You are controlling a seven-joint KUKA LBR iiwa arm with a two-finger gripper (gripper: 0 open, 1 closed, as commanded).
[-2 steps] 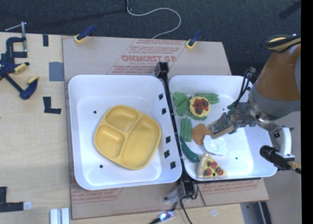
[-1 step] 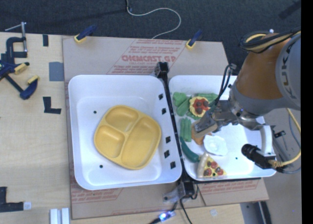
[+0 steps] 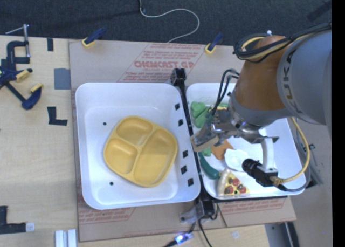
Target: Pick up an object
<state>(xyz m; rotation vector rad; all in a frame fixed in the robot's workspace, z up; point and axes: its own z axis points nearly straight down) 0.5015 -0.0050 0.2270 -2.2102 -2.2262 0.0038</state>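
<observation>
Robot arm w/ orange band hangs over the right bin (image 3: 291,184), its gripper (image 3: 207,138) low by the divider beside the left bin's yellow divided plate (image 3: 141,150); can't tell its state. Right of the plate sit small toy foods: green item (image 3: 200,112), orange piece (image 3: 222,149), white piece (image 3: 236,159), pizza slice (image 3: 230,184). They look light, stiff plastic, prob. slippery; best pinched across narrow sides, e.g. the orange piece nearest the gripper.

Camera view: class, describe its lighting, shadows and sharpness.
Camera view: even overhead light; the arm casts a soft shadow into the right bin; the yellow plate is sharp with mild sheen; the gripper area looks slightly blurred.
</observation>
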